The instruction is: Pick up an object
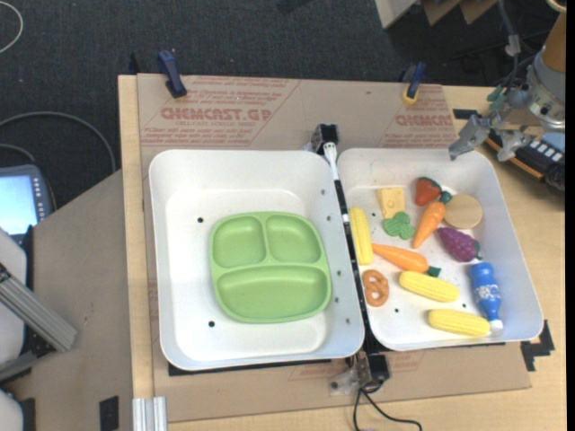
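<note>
Up at the right bin's [517, 241] far corner, the hand [492, 138] hovers with fingers spread, holding nothing, above the rim. Below it lie a strawberry [428, 189], carrot [429, 224], cheese wedge [392, 200] and purple grapes [457, 243].

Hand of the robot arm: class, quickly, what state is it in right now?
Hand: open, holding nothing, poised over the back right corner of the right bin.
</note>
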